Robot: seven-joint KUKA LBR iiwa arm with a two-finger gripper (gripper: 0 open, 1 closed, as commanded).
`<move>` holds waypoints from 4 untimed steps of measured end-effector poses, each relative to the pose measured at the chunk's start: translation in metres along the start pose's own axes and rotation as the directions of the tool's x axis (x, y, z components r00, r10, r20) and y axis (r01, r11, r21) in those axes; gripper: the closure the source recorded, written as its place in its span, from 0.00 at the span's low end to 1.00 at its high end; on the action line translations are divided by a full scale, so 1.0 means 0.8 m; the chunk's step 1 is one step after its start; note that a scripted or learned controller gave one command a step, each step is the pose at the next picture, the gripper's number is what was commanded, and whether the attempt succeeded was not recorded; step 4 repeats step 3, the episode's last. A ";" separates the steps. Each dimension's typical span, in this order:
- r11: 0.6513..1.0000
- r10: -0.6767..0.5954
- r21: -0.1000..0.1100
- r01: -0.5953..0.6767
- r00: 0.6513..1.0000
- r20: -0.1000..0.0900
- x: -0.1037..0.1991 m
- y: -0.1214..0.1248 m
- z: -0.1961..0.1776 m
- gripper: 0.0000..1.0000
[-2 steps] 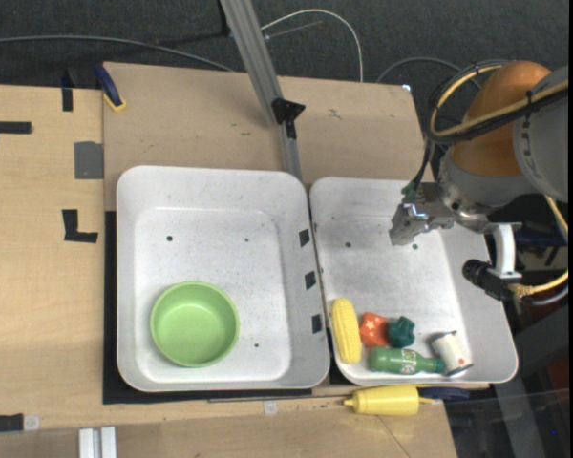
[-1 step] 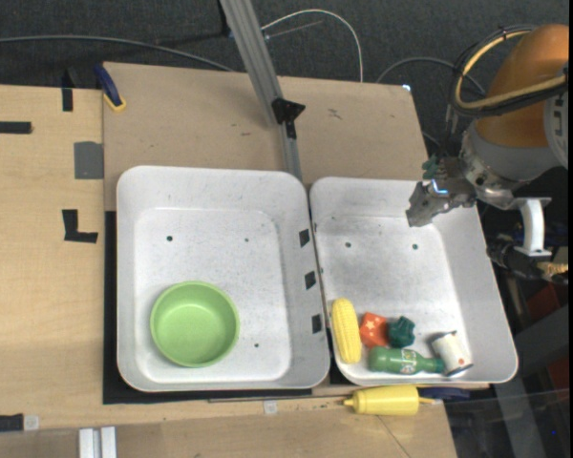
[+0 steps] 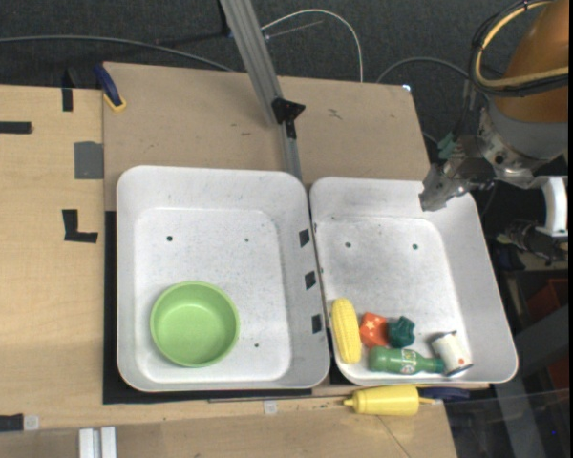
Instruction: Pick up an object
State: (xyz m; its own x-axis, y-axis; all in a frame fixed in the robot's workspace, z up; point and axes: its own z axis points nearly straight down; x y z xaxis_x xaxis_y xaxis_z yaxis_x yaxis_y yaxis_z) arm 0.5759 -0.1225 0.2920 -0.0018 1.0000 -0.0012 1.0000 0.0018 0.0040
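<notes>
The end effector [image 3: 437, 195], its state impossible to tell, hovers at the right bin's [image 3: 477, 256] upper right rim, well apart from the toy corn [image 3: 345, 330] clustered below.

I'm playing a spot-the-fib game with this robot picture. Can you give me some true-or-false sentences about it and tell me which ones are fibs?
1. The round green plastic bowl sits in the left white bin. True.
2. The yellow toy corn cob lies in the left bin. False: it lies in the right white bin, near its front edge.
3. The yellow plastic bottle lies on the bench in front of the right bin, outside it. True.
4. The gripper holds the green toy bottle. False: that bottle lies in the right bin, while the gripper is at the bin's far right corner.
</notes>
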 end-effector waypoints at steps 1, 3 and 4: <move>1.000 -0.005 0.006 0.005 1.000 -0.002 0.074 -0.016 0.005 1.00; 1.000 -0.005 0.010 0.005 1.000 -0.002 0.217 -0.046 0.052 1.00; 1.000 -0.005 0.010 0.005 1.000 -0.002 0.217 -0.046 0.052 1.00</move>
